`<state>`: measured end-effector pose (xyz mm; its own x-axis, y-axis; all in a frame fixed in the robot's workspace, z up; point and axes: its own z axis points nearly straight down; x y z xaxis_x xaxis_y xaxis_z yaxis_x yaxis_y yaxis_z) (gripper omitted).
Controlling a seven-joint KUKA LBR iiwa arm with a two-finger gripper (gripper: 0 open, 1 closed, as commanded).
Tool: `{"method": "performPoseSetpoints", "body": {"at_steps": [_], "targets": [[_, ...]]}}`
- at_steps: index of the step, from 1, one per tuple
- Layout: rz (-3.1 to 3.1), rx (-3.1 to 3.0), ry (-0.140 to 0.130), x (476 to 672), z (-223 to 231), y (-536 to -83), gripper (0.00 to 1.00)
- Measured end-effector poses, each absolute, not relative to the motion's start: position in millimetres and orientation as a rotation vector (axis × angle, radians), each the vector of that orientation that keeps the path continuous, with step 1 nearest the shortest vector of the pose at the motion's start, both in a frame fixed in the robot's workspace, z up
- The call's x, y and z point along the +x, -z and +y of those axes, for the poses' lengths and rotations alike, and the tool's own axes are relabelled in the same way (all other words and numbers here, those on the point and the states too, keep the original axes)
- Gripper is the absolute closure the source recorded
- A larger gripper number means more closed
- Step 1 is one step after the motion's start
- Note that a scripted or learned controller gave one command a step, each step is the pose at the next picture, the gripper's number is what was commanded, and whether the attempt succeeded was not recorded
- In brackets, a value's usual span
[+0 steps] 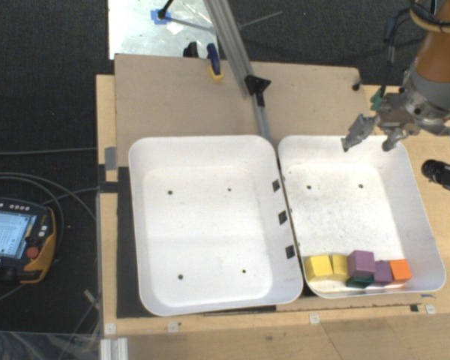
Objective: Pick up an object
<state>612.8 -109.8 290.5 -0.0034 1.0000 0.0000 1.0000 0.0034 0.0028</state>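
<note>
At the far left, a handheld control pendant (13, 238) with a lit screen lies on the dark floor, its cable looping away behind it. Next comes the wooden surface (172, 96), which carries a brown board and two shallow white bins side by side. The left bin (146, 163) has four small dark dots on its floor. Above it, at the back edge of the board, a blue-handled clamp (214, 60) stands upright, and a grey metal pole (229, 32) slants down from the top of the view to a black bracket near the seam between the bins. Three small black clips sit along that seam.

The right bin (416, 193) holds a cluster of blocks packed into its near edge: a yellow block (319, 266) with a second yellow piece just beside it, then a purple block (361, 262) resting partly over a dark green block (359, 280), then what looks like a smaller purple piece, and an orange block (400, 270) at the right end. The blocks touch one another in a row.

The end effector (373, 137) hangs over the far right corner of the right bin, well apart from the blocks, its two fingers spread with nothing between them. The orange-banded arm (441, 58) rises from it toward the upper right.
</note>
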Motion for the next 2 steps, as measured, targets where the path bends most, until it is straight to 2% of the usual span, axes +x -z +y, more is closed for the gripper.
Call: {"method": "performPoseSetpoints", "body": {"at_steps": [1, 2], "targets": [[2.218, 2.222, 0.001, 608.8, -137, -269, 0.00], [2.220, 2.205, -0.011, 661.4, -158, -383, 0.00]]}}
